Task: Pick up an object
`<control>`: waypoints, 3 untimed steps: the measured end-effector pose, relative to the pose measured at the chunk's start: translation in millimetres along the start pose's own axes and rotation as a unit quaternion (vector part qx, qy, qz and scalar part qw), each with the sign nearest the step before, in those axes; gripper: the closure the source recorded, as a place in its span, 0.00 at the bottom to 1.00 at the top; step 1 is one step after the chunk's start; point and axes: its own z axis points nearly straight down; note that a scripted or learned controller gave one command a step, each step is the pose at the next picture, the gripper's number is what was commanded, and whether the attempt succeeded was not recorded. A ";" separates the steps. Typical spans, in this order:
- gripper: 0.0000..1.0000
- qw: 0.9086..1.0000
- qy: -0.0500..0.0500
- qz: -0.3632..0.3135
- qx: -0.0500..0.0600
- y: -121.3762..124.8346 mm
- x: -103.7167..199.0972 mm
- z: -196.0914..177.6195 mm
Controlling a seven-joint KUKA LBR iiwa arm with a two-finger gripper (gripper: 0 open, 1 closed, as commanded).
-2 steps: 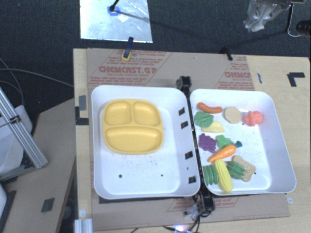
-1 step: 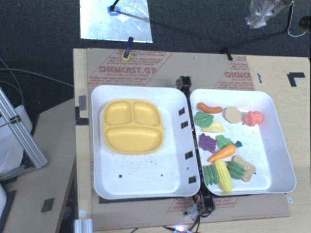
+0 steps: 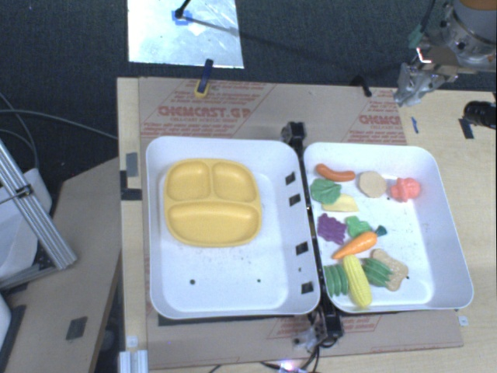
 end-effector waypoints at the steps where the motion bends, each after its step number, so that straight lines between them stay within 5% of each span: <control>1: 1.00 1.000 0.001 -0.003 0.000 1.4 4.9 220.7; 3: 1.00 1.000 0.002 -0.006 -0.005 -111.8 66.1 188.8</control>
